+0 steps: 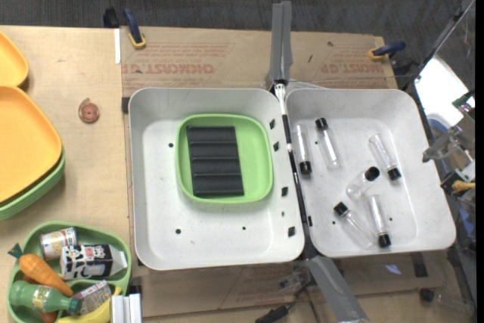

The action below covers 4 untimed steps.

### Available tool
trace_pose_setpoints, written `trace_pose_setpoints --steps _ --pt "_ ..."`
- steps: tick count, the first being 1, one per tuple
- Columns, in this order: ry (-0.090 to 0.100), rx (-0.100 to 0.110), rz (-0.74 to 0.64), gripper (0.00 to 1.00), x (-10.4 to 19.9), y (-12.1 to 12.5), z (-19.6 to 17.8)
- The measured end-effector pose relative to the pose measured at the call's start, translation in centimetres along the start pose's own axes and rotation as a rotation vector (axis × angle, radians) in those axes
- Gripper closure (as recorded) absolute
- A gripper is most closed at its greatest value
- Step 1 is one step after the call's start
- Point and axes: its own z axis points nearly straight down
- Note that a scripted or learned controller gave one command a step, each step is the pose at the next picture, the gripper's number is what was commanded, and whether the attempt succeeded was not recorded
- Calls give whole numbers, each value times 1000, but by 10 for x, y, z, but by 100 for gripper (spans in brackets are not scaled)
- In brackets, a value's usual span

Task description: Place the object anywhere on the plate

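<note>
Vials (pixel 355 178) clear, edges hard to trace; plate (pixel 224 157) bears dark ridged block (pixel 215 160).

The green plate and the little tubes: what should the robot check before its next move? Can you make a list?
1. Green plate sits flat in the left bin: ok.
2. Room on the plate: not ok, black ridged block covers its middle.
3. Clear tubes lie in the right bin, reachable from above: ok.
4. Tubes apart enough to grab one: cannot tell, some lie close together.
5. Hand is ready: cannot tell.
</note>
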Motion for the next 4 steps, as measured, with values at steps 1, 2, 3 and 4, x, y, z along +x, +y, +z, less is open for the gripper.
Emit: trace_pose_setpoints --steps 1,2,3,4 --pt "0 1 116 0 5 -7 10" --pt "0 0 144 0 -1 1 12" --pt "1 1 205 0 6 -9 14" --pt "1 1 267 0 5 -7 17"
